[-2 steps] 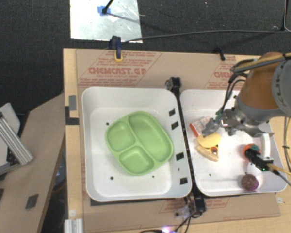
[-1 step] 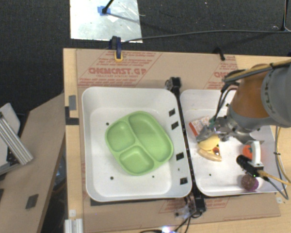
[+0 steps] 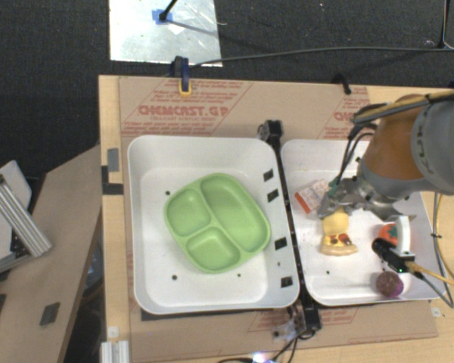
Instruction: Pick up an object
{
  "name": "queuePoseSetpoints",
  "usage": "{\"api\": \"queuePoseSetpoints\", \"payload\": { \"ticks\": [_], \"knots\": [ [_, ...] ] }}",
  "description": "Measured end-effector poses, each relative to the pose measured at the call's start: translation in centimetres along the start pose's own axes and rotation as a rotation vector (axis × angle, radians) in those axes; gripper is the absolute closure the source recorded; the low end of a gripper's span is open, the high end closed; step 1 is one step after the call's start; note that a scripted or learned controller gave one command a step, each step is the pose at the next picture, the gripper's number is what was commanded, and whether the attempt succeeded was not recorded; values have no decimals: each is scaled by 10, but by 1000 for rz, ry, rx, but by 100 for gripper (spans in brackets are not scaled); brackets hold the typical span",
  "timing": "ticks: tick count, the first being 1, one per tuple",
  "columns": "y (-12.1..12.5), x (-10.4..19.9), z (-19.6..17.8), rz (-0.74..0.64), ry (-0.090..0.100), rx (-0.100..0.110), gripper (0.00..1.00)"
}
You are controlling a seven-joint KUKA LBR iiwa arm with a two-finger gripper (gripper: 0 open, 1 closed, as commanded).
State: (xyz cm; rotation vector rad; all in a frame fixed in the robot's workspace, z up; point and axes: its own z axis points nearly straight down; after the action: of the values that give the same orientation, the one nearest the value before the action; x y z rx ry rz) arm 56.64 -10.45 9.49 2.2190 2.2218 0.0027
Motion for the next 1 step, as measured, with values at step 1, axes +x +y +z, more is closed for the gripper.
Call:
{"api": "queuePoseSetpoints", "payload": {
  "ticks": [1],
  "knots": [
    [11,2,-51,-3,-1,-3,100]
  ]
}}
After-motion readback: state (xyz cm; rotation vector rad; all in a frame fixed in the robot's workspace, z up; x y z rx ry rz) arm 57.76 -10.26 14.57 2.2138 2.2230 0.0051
